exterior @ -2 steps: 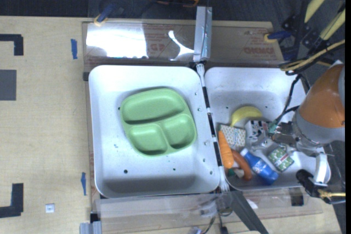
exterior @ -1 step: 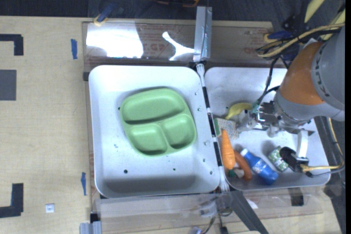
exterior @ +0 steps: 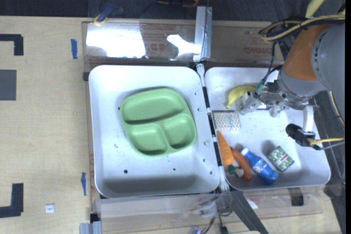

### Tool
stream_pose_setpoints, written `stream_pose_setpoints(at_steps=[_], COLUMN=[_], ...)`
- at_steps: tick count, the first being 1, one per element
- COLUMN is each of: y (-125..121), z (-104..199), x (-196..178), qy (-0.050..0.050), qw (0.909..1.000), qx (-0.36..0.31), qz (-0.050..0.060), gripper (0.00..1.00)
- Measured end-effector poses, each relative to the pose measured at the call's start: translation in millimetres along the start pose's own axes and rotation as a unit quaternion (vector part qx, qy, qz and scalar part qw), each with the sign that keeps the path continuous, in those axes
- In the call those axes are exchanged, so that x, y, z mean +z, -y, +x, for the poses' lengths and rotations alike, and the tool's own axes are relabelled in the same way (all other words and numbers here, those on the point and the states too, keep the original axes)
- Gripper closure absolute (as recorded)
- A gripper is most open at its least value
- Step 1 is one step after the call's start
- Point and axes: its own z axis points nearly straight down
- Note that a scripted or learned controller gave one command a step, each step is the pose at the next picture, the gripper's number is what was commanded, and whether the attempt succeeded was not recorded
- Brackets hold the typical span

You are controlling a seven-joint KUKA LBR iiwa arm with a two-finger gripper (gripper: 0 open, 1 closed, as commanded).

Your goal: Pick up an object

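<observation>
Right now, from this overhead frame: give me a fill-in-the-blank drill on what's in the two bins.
1. The green divided tray lies in the ____ bin of the view.
2. The end effector is beside the yellow ____ in the right bin.
3. The blue bottle has a ____ cap.
4. The carrot lies along the right bin's ____ edge.

Missing words: left; banana; white; left

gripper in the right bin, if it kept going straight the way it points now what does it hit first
The gripper points toward the view's left, with the banana right at its tip, so the banana would likely be met first. Depth is hard to judge from above; if it passes over, the bin wall comes next.
</observation>
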Motion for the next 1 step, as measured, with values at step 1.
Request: stream_pose_setpoints(at_steps=[1], y=[-70.2], z=[-37.4], x=[-45.5], qy=[-0.009], qw=[0.9992], qx=[0.038], qz=[0.006], gripper=[0.0])
